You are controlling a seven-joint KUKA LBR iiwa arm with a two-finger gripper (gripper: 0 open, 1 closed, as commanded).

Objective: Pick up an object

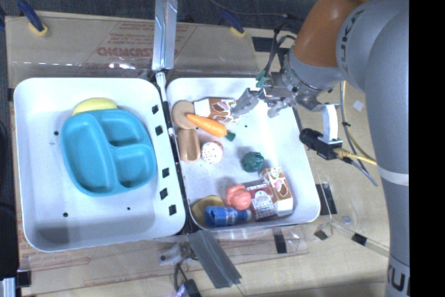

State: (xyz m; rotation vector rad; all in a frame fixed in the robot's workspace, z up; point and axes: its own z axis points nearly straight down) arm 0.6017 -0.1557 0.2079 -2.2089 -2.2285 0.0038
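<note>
Two fingers point(245, 102) sit spread apart with nothing between them, gripper point(252, 99) hovering over the right bin's point(300, 156) upper part. Just beside the tips, the carrot point(206, 124) lies across a brown carton point(217, 108). Left bin point(35, 170) holds a blue tray point(108, 151).

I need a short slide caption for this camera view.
KUKA arm's gripper hovers over the right bin of toy food; a blue divided tray fills the left bin.
</note>
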